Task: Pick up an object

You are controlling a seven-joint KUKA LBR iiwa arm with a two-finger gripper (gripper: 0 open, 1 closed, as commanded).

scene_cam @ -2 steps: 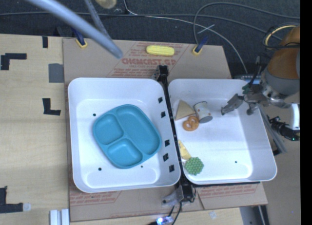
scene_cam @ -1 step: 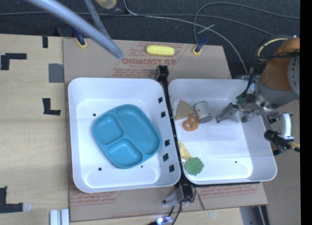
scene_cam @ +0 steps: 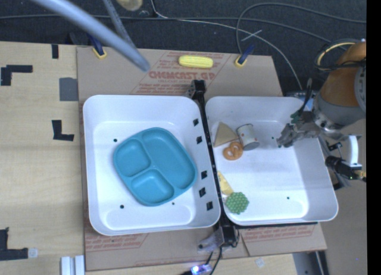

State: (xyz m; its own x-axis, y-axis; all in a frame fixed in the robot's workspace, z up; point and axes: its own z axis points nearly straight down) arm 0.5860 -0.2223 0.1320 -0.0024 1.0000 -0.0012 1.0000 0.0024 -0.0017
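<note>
Grey arm's fingers (scene_cam: 287, 138) low over right bin (scene_cam: 309, 205) – spread or pressed together unclear, metal cup (scene_cam: 247, 136) near

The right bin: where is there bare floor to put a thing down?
In the right bin, the floor is bare in the middle and along the near wall, between the green ball and the gripper. It is crowded at its left wall: wedge, can, orange ring.

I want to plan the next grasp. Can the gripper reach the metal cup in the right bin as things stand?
Probably yes. The gripper hangs over the right bin, and bare white floor lies between it and the metal cup. The orange ring touches the cup's far side.
</note>
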